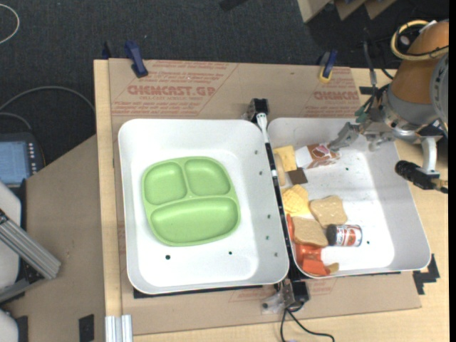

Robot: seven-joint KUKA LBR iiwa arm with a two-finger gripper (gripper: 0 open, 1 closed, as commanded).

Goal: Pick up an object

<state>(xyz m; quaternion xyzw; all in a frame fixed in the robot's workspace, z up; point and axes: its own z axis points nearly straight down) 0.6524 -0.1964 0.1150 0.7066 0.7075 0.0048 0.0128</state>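
The right bin (396,212) holds a heap of toy food along its left side. In it are a yellow cheese wedge (285,158), a brown and white snack wrapper (318,155), two bread slices (328,209), a small can (346,235) on its side and an orange piece (311,256). My gripper (344,137) reaches in from the right at the bin's far end. Its tip is just right of the snack wrapper and very close to it. I see nothing held in it.
The left bin (135,155) holds a green divided plate (190,199). A black divider (269,164) runs between the bins. The arm's grey wrist (413,112) and a black part (417,174) hang over the right bin's far right corner. Blue clamps (135,59) hold the cardboard base.
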